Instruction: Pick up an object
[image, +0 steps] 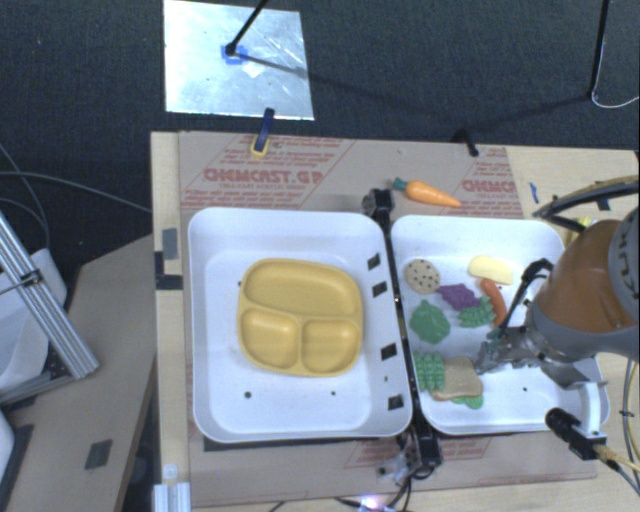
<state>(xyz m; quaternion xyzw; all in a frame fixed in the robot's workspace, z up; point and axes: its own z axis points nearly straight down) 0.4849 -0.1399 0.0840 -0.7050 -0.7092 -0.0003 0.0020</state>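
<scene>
Looking down on the bench (330, 165), the camera view takes in two shallow white bins side by side. The left bin (210, 300) holds a yellow divided plate (300, 315) lying flat near its middle. The right bin (545, 240) carries a scatter of toy food: a round cookie (421, 274), a pale yellow piece (490, 268), a purple cluster (458, 295), an orange-red sausage-like piece (492, 297), two green leafy pieces (429, 322) (475, 315), a green bumpy piece (430, 371) and a slice of bread (460, 381) near the front wall. An orange carrot (428, 192) lies on the cardboard just behind the bins. The arm (590, 290) reaches in from the right, low over the right bin, and its jaws (492, 355) sit just beside the bread slice, near its right edge. Whether the jaws are apart or together cannot be told; nothing is seen between them.
</scene>
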